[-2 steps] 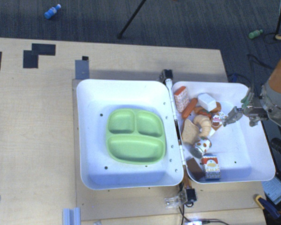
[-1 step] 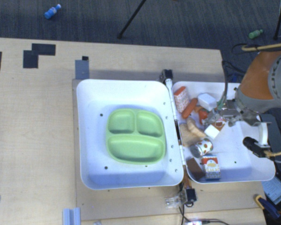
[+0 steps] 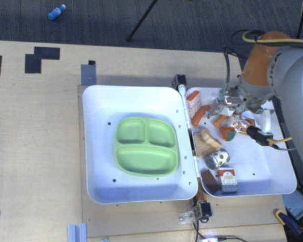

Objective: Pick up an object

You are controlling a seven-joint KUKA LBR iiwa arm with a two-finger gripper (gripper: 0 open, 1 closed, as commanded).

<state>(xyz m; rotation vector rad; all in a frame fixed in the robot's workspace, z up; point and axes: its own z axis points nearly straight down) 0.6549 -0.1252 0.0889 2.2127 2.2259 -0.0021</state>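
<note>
My gripper (image 3: 226, 106) hangs low over the back of the right bin (image 3: 272, 178), among the toy food there. Just left of it lie a small orange-and-white carton (image 3: 193, 102) and an orange sausage-shaped piece (image 3: 199, 115). An orange piece (image 3: 220, 120) lies right under the gripper, and a red fruit with a green top (image 3: 228, 133) sits a little nearer. Whether anything is held is hidden by the wrist. A tan bread-like piece (image 3: 207, 140), a small round can (image 3: 218, 159) and a red-and-blue box (image 3: 228, 180) lie toward the bin's front left.
The left bin (image 3: 96, 135) holds a green divided plate (image 3: 145, 145). A black cable (image 3: 265, 137) trails from the wrist across the right bin. The grey arm (image 3: 293, 79) covers the bin's back right corner. A black clamp (image 3: 180, 80) sits between the bins at the back.
</note>
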